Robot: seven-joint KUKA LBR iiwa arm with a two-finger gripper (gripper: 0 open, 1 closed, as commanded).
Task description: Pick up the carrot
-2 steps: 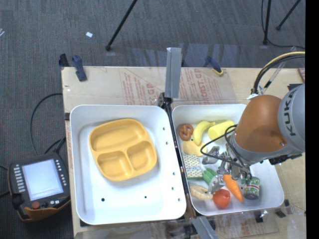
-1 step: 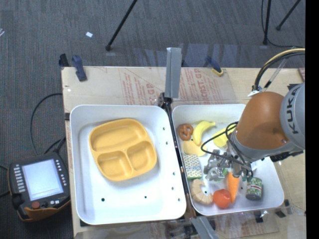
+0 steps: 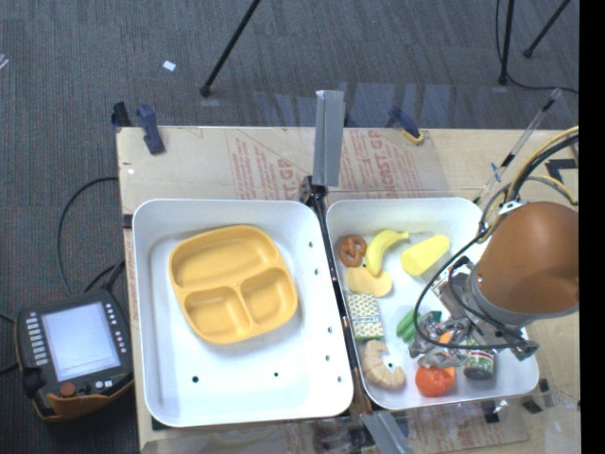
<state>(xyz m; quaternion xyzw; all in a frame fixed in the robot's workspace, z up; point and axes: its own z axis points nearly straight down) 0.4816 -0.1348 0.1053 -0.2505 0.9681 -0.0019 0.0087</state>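
Crowding the gripper (image 3: 444,340) — grip cannot be told — are a tomato (image 3: 435,381), can (image 3: 479,364); croissant (image 3: 384,366) nearby.

On the desk (image 3: 236,164) sit two shallow white bins. The left bin (image 3: 151,348) carries a yellow three-part plastic tray (image 3: 233,283). The right bin (image 3: 454,206) holds a brown pretzel (image 3: 352,249), a yellow banana (image 3: 383,248), a pale yellow wedge (image 3: 425,253), a patterned block (image 3: 364,315), a croissant (image 3: 383,365) and a red tomato (image 3: 435,380). The grey arm's orange band (image 3: 529,258) hangs over this bin, with the gripper (image 3: 444,339) low among the items. A teach pendant (image 3: 74,353) lies on the floor.
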